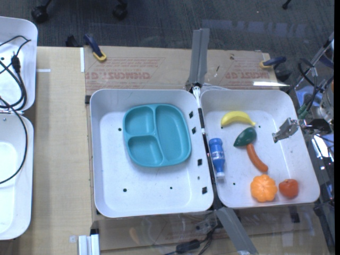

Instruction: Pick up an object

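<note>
Right bin (228, 193) carries the goods: banana (237, 119) at the top, a dark green piece (245, 137) just below it, carrot (257, 158), blue bottle (216, 156) by the left wall, orange (263, 188) and tomato (288, 188) at the near edge. Gripper (286, 129) hovers near the right wall, grasping nothing; open or closed, I cannot tell. Left bin (106, 195) holds a teal plate (157, 135).

Teal divided plate (157, 135) in left bin (106, 195), fruit (banana (237, 119), orange (263, 188)) in right bin (234, 198), gripper (286, 129) above

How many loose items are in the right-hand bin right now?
6: yellow plastic banana at the back, dark green toy vegetable, orange toy carrot, blue bottle along the left wall, orange pumpkin-like toy, red tomato in front.
</note>
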Controlling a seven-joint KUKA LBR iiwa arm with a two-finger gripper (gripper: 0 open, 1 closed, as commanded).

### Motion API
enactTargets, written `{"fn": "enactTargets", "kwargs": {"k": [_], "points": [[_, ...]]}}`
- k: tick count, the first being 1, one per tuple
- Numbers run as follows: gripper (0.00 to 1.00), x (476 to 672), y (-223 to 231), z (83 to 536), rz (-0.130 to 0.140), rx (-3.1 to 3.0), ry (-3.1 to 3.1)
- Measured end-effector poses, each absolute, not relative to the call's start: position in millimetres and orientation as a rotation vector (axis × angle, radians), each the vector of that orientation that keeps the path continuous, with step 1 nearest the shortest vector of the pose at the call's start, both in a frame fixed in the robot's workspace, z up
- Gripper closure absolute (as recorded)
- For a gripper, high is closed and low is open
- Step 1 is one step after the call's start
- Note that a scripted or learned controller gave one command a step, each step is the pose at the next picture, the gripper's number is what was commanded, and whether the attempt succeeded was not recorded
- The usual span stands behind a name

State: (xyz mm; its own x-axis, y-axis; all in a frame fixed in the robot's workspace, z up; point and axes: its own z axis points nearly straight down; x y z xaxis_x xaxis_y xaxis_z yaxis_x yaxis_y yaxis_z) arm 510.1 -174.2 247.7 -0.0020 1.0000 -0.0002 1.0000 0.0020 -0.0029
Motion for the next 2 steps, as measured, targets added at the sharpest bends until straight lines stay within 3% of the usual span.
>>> {"fn": "enactTargets", "kwargs": {"k": [1,2], "points": [[0.00,525.4,-170.8,146.5,0.004,-2.222,-2.217],[0.00,530.4,-151.4,90.7,0.003,-2.220,-2.219]]}}
